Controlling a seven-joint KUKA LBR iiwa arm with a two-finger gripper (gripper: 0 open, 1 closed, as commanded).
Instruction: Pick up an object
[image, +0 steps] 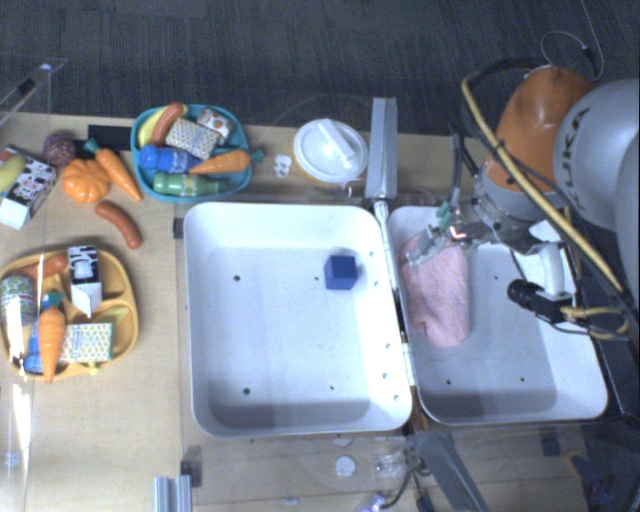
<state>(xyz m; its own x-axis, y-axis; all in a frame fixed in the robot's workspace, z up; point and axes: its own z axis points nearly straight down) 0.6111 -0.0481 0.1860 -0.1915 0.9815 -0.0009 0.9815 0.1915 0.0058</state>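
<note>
Hand (447, 232) and wrist sit low over the far left corner of the right bin (520, 395), at the top end of a pink cloth (440, 292). Whether the hand is open, closed or gripping the cloth cannot be told: the metal parts there are small and tangled against the fabric, and the cloth reaches right up to them.

The cloth lies inside the right bin along its left wall, bunched into a long shape. Its long axis runs from the far end of the bin toward the near end, and the hand meets it at the far end. So the cloth stretches away from the hand toward the viewer, with most of its bulk nearer the camera than the hand is.

A blue block (342, 271) rests alone in the left bin (290, 400), toward its far right part, well apart from the hand and across the divider between the bins. By this judgement the cloth is the likelier target, being directly under the hand.

If the hand has not caught fabric, the next move probably calls for a short drop or a shift along the cloth's length toward its thicker middle. Soft cloth may slip out or lift only partly.
</note>
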